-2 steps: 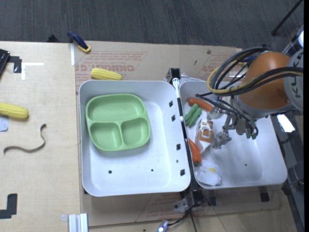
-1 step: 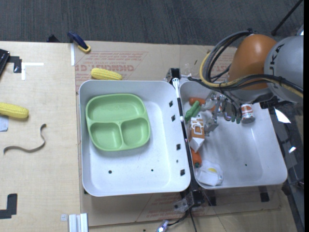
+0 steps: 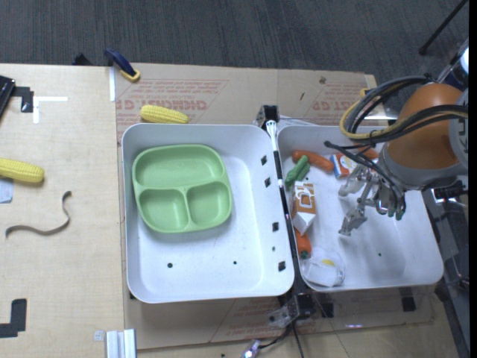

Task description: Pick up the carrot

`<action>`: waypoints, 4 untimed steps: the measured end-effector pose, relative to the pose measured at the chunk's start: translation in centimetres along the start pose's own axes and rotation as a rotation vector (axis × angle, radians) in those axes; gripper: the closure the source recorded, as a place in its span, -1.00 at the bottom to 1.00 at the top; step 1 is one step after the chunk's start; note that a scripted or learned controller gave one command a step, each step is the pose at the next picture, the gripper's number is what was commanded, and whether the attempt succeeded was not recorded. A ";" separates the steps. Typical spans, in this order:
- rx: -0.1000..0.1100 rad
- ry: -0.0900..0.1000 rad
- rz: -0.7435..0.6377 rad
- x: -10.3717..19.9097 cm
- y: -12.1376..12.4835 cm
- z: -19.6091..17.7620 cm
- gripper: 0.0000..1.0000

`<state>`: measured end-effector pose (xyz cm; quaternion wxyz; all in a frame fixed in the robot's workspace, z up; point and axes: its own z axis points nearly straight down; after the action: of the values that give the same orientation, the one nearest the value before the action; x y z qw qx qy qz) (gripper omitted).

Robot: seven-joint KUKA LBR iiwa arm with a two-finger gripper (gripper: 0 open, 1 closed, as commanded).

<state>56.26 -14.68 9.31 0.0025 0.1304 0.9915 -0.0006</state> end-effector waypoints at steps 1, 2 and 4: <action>0.000 0.003 -0.024 7.8 -2.2 0.1 -1.00; 0.000 -0.001 -0.026 7.7 -2.2 -0.9 1.00; -0.002 -0.003 -0.651 2.2 -8.3 -0.4 1.00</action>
<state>51.95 -22.13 9.69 0.0039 -0.1935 0.9811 -0.0006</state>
